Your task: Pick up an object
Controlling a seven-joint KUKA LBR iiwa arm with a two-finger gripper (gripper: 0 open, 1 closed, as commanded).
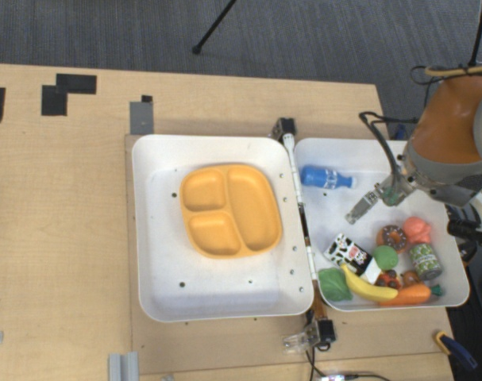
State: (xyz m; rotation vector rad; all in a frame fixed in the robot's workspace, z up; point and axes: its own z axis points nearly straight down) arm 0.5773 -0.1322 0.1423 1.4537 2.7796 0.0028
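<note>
The pincer [366,205] hangs over the right bin [336,153], holding nothing; the blue bottle [325,178] lies near, to its upper left. I cannot tell how wide it is. The arm [451,133] reaches in from the right.

No text, brand, number or sign can be read anywhere in the camera view. The blue bottle [326,178] lying in the right bin [336,153] carries a pale band around its middle that may be a label, but nothing on it resolves into letters. The small black-and-white carton [350,252] bears a blotched pattern and no legible print. The green can [424,260] near the bin's right side has a speckled wrapper whose markings are too small to make out. The black patches [68,91] on the bench [58,236] at upper left are plain shapes and carry no writing.
</note>
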